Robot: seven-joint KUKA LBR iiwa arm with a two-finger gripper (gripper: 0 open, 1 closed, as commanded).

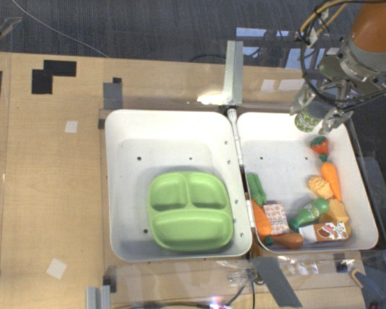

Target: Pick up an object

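Observation:
My gripper (318,113) hangs over the far right corner of the right bin (270,134), under the orange band of the arm. A small pale green round object (306,120) sits between its fingertips, lifted above the bin's floor. Below it in the bin lie a red toy fruit with a green top (319,145), an orange carrot (331,179), a yellow crinkled piece (318,187), a green bottle (311,213) and a tan block (338,210).
Along the right bin's near edge lie a brown sausage (287,240), a printed box (328,230), a pink packet (275,216), another carrot (260,217) and a green pickle (255,188). The left bin (135,140) holds a green divided plate (190,211).

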